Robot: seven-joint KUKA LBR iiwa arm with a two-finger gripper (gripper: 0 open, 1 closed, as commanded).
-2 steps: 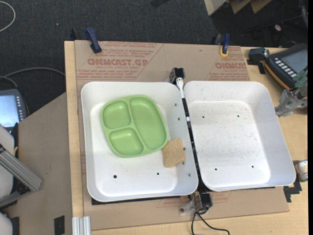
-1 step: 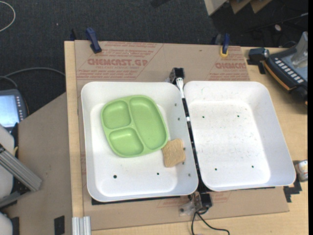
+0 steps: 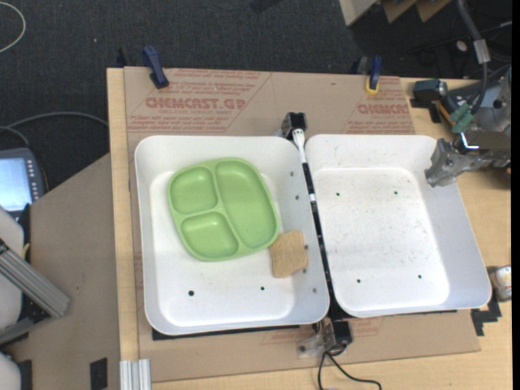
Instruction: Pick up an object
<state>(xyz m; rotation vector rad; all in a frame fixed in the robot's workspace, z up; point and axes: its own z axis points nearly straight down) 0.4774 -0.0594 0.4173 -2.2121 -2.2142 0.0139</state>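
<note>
A green divided plate [image 3: 223,209] lies in the left bin [image 3: 162,299], with three compartments. A tan, cracker-like flat piece [image 3: 288,253] rests against the plate's lower right corner on the bin floor. My gripper [image 3: 443,169] hangs at the upper right rim of the right bin [image 3: 390,226], far from both objects. Nothing shows between its fingers.
A black rod [image 3: 309,197] runs along the seam between the two bins. Blue and yellow clamps [image 3: 154,66] hold the cardboard bench top at the back. Cables and hardware crowd the far right edge.
</note>
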